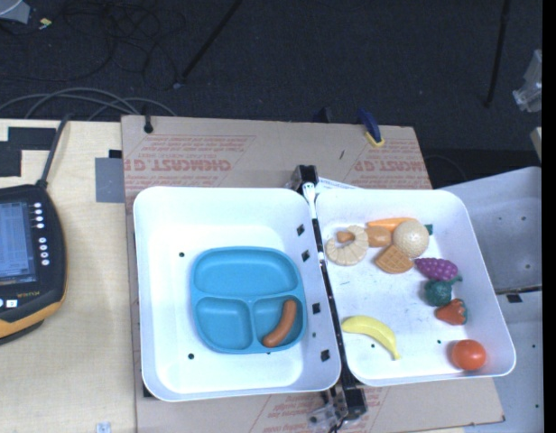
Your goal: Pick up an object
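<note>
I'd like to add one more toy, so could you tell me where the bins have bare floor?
Right bin: bare floor between banana and tomato, below the waffle. Its upper part is crowded with food. Left bin: a bare strip all round the blue tray, widest above it.

Glossy plastic bins [161, 215]; matt cardboard [260, 156] beneath.

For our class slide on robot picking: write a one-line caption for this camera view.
Left bin holds a blue tray with a sausage; right bin holds toy food.
</note>
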Controlling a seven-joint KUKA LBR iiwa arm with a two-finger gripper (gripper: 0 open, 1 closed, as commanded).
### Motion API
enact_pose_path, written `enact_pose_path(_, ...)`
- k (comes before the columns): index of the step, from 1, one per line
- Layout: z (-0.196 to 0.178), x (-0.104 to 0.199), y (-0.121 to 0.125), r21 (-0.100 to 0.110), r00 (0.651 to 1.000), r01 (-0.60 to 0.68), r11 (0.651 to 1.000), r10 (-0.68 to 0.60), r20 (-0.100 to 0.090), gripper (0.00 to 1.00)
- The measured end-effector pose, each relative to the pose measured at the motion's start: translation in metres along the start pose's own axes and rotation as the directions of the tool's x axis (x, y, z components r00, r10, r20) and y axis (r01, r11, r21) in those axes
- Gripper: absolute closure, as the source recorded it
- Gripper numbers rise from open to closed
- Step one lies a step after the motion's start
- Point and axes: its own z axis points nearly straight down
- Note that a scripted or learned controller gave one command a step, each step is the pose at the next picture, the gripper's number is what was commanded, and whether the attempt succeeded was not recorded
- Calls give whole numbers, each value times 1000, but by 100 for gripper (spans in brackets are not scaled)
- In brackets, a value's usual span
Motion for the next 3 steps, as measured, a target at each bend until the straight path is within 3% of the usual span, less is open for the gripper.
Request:
enact_pose_path(1, 3, 55, -81, 5, 1000, 2, 1000, -2, -3, 100)
enact_pose_path(2, -17, 111, -145, 2, 1000, 3, 1000, -3, -1, 100)
enact_pose_path(3, 173, 139, -101, 21, 1000, -1, 1000, 1, -1, 100)
